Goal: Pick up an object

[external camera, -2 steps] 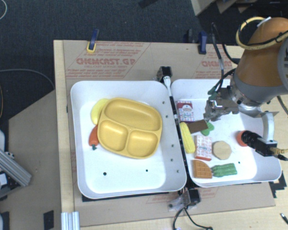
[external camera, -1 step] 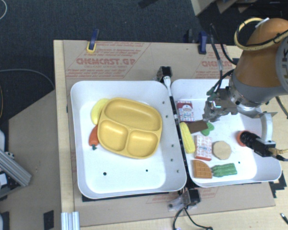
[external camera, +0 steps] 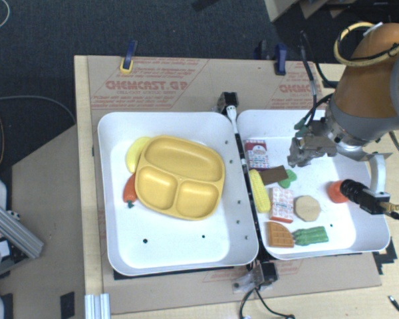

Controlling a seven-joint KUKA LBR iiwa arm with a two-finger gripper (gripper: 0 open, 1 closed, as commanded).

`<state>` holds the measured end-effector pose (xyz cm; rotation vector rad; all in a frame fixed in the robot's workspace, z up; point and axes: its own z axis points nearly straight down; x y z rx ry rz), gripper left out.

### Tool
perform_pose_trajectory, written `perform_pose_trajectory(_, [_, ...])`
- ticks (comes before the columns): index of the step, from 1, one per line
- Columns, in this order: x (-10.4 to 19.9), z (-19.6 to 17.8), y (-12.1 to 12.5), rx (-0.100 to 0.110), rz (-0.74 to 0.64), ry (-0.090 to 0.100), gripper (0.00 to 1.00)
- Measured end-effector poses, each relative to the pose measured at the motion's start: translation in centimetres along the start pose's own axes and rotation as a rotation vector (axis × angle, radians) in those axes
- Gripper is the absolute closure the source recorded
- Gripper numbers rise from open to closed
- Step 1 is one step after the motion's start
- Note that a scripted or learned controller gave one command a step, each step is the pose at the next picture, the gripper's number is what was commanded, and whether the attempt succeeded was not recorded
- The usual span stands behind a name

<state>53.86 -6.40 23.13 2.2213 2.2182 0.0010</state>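
In the right bin point(external camera: 332, 121), over its rear half, the hand point(external camera: 300, 155) hangs just above a brown slab point(external camera: 274, 175) and a small green piece point(external camera: 290, 176). You cannot tell from this slant how far open it is. Nothing shows in its grip, so treat the pick as not yet made.

Those two nearest things touch each other, and the yellow corn cob point(external camera: 258, 190) lies just beside the slab. If you come straight down there, you will probably nudge a neighbour and close on nothing. I would choose the tan disc point(external camera: 308, 209) instead. It has bare white floor on its right and rear, though a pink-and-white packet point(external camera: 282, 205) sits close on its left. Centre the hand over it, turn the wrist so the grip closes across the free sides, then descend vertically and lift the same way.

Mind the ridge where the two bins meet: the cob runs along it and a red-and-white box point(external camera: 256, 155) sits near it, so there is little room on that side. A waffle point(external camera: 278, 234) and a green pod point(external camera: 310, 235) crowd the front rim. The clearest room is the rear right of this bin. The left bin point(external camera: 113, 138) has open floor only in front of its yellow tray point(external camera: 179, 177).
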Motion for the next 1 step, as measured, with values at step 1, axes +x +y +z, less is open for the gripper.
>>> perform_pose_trajectory(1, [1.15, 1.68, -0.25, 0.006, -0.003, 0.002, 1.0])
